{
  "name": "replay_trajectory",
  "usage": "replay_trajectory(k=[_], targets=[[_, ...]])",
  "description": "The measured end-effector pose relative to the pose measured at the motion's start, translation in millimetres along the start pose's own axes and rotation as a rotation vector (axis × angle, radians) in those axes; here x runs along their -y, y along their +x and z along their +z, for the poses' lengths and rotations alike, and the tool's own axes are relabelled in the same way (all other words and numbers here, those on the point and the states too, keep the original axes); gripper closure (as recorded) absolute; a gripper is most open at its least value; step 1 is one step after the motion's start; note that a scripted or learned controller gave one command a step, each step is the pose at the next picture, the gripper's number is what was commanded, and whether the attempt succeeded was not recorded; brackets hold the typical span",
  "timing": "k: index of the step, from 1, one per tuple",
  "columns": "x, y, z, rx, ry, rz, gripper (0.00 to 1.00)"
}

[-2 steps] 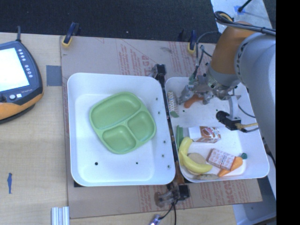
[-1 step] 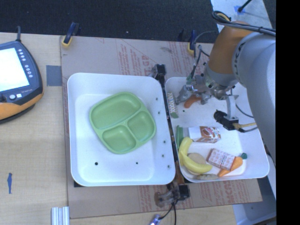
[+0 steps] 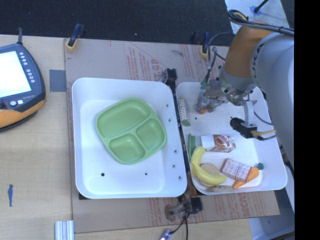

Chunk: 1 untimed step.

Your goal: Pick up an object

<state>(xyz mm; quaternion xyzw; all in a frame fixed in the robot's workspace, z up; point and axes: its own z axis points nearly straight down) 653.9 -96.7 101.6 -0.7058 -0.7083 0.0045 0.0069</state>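
Observation:
My gripper (image 3: 204,105) hangs low over the far left part of the right bin (image 3: 272,186), pointing down at its floor. Nearer the front of that bin lie a yellow banana (image 3: 201,169), an orange carrot (image 3: 249,177), a pink-brown box (image 3: 235,169) and a brown-and-white packet (image 3: 221,142). A thin green stick (image 3: 191,145) and a small patterned bar (image 3: 183,112) lie along the bin's left wall, just left of the gripper. I see nothing held between the fingers.
The left bin (image 3: 85,179) holds a green divided plate (image 3: 131,130). A teach pendant (image 3: 17,84) rests on the bench at far left. Clamps (image 3: 74,36) grip the board's far edge. The grey arm (image 3: 260,64) covers the right bin's far right corner.

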Motion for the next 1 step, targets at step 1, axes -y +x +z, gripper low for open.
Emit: replay_trajectory(k=[1], targets=[[23.4, 46.5, -90.7, 0.002, -0.015, 0.0, 1.0]])
